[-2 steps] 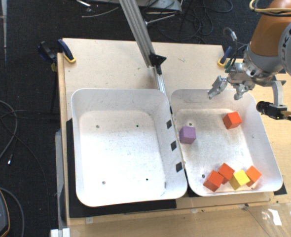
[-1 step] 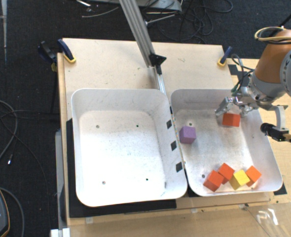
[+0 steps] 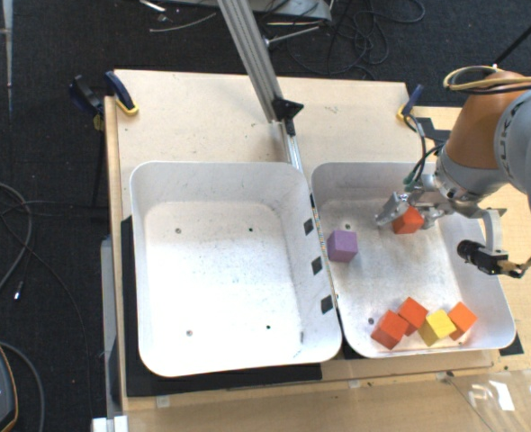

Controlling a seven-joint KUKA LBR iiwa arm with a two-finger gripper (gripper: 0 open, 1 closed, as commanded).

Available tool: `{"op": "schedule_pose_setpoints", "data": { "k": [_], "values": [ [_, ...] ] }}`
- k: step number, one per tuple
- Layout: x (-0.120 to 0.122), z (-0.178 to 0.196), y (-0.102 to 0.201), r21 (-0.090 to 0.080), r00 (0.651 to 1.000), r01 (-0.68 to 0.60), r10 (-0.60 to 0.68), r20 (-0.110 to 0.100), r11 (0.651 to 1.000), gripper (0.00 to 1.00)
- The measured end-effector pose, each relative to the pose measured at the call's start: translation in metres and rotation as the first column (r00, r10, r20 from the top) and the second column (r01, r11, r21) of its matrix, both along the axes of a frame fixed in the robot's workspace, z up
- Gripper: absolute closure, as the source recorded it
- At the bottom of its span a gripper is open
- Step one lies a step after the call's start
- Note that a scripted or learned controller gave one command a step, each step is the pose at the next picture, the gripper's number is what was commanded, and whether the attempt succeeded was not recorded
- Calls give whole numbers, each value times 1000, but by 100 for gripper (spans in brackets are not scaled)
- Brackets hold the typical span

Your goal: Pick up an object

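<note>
**Operator:** Report end-effector status.

**Technician:** The gripper [image 3: 406, 212] sits over the upper part of the right bin [image 3: 366, 180]. An orange block [image 3: 408, 221] shows between its fingers, so the fingers are closed on it. Whether the block is lifted clear of the bin floor cannot be told from this angle.

**Operator:** State the controlling relation for the next move.

**Technician:** The block lies directly at the fingertips, not offset to any side. Only one arm is present, reaching in from the right. The block looks roughly cubic, so no long axis is evident. The judged next step is a straight lift.

**Operator:** Describe the block.

**Technician:** Small, orange-red, with flat faces; partly hidden by the fingers.

**Operator:** Other items?

**Technician:** A purple block [image 3: 342, 245] lies left of the gripper and slightly nearer the camera, apart from it. A cluster of orange and yellow blocks [image 3: 424, 321] lies well apart, toward the near rim. The left bin [image 3: 148, 187] lies far left.
</note>
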State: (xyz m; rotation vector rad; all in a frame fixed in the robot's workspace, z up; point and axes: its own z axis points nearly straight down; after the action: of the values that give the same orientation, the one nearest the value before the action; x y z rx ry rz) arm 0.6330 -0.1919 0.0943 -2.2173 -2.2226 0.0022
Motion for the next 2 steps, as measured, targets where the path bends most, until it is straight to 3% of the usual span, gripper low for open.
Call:
{"op": "schedule_pose_setpoints", "data": {
  "k": [1,2],
  "values": [
    [1,11,-1,-2,1000,2,-2,5,1000,100],
    [39,3,66,0,1000,-5,5,-2,1000,100]
  ]
}}
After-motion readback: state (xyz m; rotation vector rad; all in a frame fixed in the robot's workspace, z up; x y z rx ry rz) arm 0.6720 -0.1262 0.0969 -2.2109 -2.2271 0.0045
